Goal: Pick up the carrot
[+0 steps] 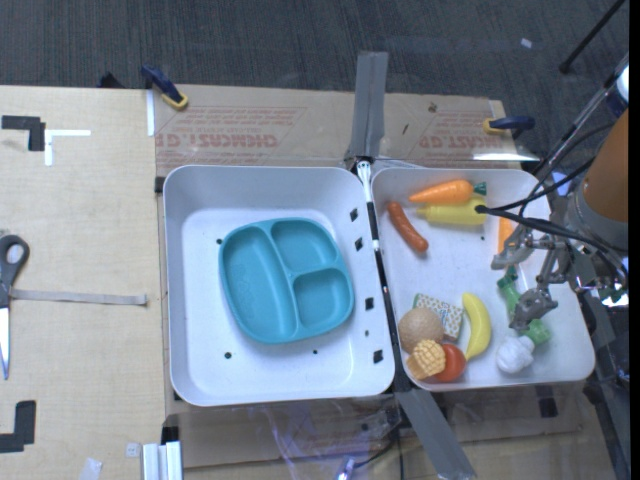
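The carrot [444, 191] lies at the far end of the right bin [575, 373], close to its back wall, with its long axis running roughly left to right: the pointed tip faces the divider between the bins and the green top faces the arm's side. Just beside it on the near side lies a yellow piece [452, 215], parallel and perhaps touching. A sausage [407, 226] lies at a slant a little nearer the divider.

We see the gripper [528, 283] over the right half of the same bin, well apart from the carrot. We cannot tell how the jaws stand; cables and linkages cross them, and nothing is visibly held between them. From there the carrot lies toward the back wall and toward the divider, so we judge the coming move to be a travel up-left in the view, then a descent with the jaws closing across the carrot's short width.

Near the bin's front sit a banana [478, 324], corn [428, 357], a tomato [452, 364] and a white lump [515, 354]. The left bin [190, 368] carries a blue tray [287, 279].
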Robot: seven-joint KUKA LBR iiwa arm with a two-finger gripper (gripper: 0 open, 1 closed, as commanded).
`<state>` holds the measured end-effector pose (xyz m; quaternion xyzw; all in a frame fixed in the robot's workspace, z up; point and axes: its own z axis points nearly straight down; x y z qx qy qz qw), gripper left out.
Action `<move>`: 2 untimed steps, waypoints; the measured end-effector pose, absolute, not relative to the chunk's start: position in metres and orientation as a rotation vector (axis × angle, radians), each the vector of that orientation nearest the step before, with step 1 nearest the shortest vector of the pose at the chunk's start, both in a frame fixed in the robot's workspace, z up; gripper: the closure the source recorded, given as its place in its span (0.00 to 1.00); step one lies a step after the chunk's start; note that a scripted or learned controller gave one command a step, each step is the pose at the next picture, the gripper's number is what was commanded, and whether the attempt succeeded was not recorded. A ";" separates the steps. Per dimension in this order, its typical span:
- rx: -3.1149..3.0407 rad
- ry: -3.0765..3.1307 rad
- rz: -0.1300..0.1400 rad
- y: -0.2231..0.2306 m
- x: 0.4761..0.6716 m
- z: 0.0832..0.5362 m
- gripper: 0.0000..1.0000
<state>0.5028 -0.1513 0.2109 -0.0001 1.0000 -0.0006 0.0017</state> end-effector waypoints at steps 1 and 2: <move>0.189 3.130 -0.002 -0.213 0.584 0.093 0.00; 0.182 3.126 -0.004 -0.211 0.587 0.104 1.00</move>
